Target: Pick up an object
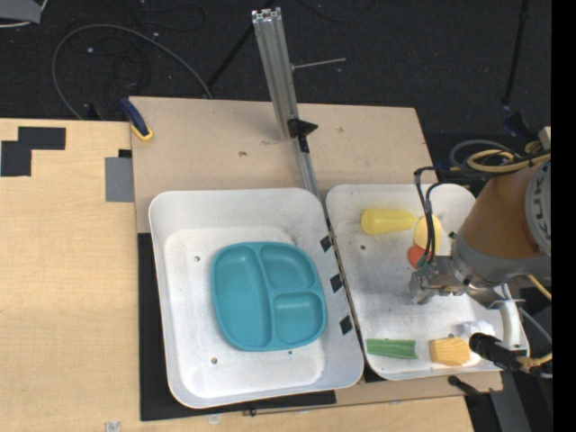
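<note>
Nothing's been picked up yet as far as I can see: the hand (430,288) is down low in the right bin (382,309), and I can't tell what state it's in. The yellow piece (388,220), the green piece (391,348) and the yellow-orange block (451,352) all lie loose on the bin floor. There's open floor mid-bin, but the green piece and the block sit right by the near rim, so it's tight there.

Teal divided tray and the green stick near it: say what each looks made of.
The teal divided tray looks like moulded plastic, semi-matte: uniform colour, rounded compartment walls, soft sheen. The green stick seems to be plastic or foam, possibly a toy vegetable; it is flat in colour with no glare, too small to tell apart. Both lie in white bins that look like matte plastic.
</note>
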### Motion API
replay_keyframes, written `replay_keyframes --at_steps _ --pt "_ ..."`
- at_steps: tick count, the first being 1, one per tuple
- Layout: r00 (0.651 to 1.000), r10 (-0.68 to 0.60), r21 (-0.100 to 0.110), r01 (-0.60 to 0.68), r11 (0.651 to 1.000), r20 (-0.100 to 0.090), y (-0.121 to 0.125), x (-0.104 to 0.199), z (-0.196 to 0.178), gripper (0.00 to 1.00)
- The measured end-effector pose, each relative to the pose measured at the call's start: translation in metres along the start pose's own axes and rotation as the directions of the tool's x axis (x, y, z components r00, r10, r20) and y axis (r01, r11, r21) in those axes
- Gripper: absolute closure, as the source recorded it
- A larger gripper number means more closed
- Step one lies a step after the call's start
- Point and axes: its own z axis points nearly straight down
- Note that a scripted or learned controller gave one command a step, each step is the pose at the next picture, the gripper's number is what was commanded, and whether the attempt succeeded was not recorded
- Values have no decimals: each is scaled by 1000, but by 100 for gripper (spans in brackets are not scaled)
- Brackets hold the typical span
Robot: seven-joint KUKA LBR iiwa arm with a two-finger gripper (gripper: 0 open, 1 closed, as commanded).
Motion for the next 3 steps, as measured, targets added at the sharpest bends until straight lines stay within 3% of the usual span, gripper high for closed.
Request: replay_keyframes --at_steps 3 --pt "1000 -7 -5 7 1000 5 2 -12 -155 100"
